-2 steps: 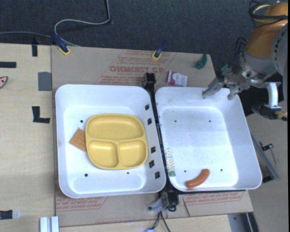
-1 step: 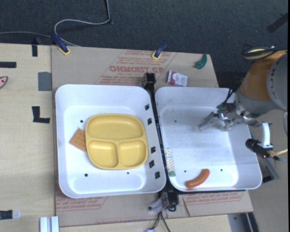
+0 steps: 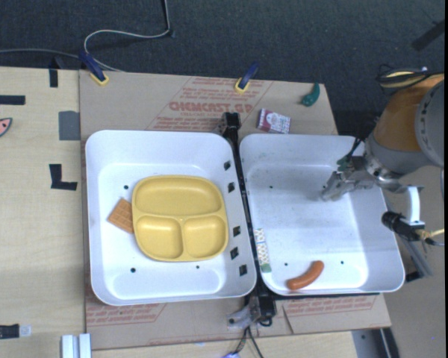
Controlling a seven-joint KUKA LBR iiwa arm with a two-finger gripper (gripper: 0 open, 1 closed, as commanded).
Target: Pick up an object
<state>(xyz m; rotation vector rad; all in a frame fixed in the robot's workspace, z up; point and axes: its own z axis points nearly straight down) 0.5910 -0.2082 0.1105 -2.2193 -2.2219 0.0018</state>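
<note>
An orange sausage [image 3: 305,275] lies near the front edge of the right bin [image 3: 284,162]. A yellow divided plate [image 3: 181,216] sits in the left bin [image 3: 104,162], with a tan cracker [image 3: 121,215] tucked at its left side. My gripper [image 3: 332,189] hangs over the right part of the right bin, well behind the sausage, with nothing visible between its fingers. The grey arm with its orange band [image 3: 403,121] comes in from the right.
A small red and white packet [image 3: 272,121] lies on the cardboard behind the bins. A green object [image 3: 310,95] and yellow clips [image 3: 246,80] sit at the cardboard's far edge. A patterned strip [image 3: 262,250] lies along the right bin's left wall.
</note>
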